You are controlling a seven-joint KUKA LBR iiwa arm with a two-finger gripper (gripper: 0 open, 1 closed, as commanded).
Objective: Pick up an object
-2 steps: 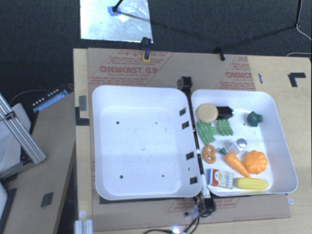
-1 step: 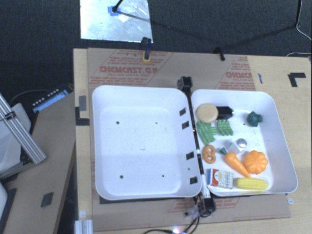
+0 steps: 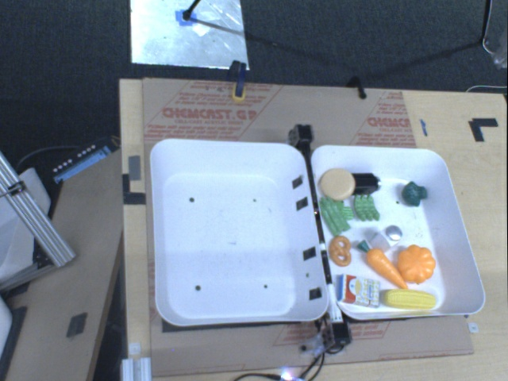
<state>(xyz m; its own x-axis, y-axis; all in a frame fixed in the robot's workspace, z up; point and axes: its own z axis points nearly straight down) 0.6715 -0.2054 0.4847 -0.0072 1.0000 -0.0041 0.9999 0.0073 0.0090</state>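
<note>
The right bin holds several toy foods. A tan round bun lies at its back left with a black block beside it. A dark green broccoli piece sits at the back right. Green pea pods and a green ridged piece lie in the middle. A small pretzel, a carrot, an orange pumpkin, a small grey cup, a corn cob and a printed white box fill the front.
The left bin stands next to the right one, joined by black clips. Both rest on a cardboard sheet. A shiny metal plate lies beyond the bench. An aluminium frame stands at the left.
</note>
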